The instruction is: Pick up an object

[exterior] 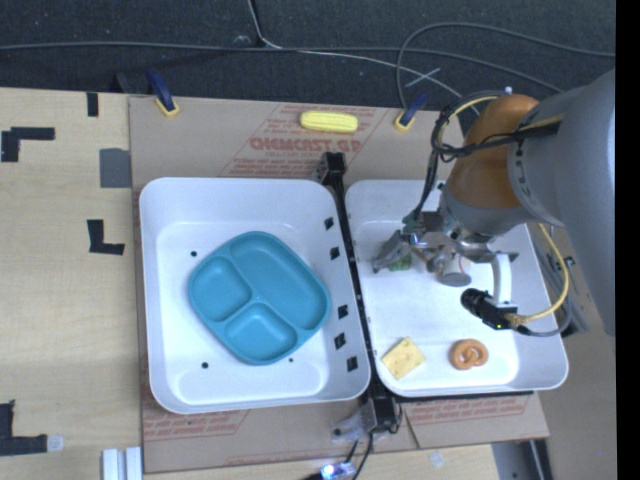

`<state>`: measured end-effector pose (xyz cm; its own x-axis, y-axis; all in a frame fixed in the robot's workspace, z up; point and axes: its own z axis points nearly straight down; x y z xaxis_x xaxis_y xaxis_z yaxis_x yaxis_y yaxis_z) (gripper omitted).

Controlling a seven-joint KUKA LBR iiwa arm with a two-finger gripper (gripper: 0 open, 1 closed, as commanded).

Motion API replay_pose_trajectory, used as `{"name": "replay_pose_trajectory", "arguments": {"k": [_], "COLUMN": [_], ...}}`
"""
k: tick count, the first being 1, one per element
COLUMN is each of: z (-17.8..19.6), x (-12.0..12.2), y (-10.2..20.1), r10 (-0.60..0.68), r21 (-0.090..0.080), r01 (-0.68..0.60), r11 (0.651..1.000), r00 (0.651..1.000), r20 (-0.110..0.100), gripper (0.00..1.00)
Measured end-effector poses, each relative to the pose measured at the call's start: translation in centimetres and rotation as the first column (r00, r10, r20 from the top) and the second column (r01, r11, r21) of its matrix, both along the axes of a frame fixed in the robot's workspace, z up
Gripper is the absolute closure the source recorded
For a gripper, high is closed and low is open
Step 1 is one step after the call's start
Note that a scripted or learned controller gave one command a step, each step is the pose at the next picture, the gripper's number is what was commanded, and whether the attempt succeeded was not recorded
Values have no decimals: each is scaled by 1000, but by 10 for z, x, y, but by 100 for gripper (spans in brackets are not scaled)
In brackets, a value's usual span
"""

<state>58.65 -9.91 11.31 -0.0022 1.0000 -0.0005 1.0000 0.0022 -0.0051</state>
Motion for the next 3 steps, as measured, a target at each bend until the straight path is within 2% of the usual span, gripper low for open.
{"name": "replay_pose_trajectory", "arguments": {"k": [1,2,3], "z": [-30,-18,32], "x": [0,0,-8], "y": [1,1,5], "r10": [0,1,-1], "r21": [-1,-2,1], "r01": [0,0,1], "r11": [1000,1000,1000], "r00": [1000,1000,1000], "r20": [4,6,7], "gripper": [0,100,100]}}
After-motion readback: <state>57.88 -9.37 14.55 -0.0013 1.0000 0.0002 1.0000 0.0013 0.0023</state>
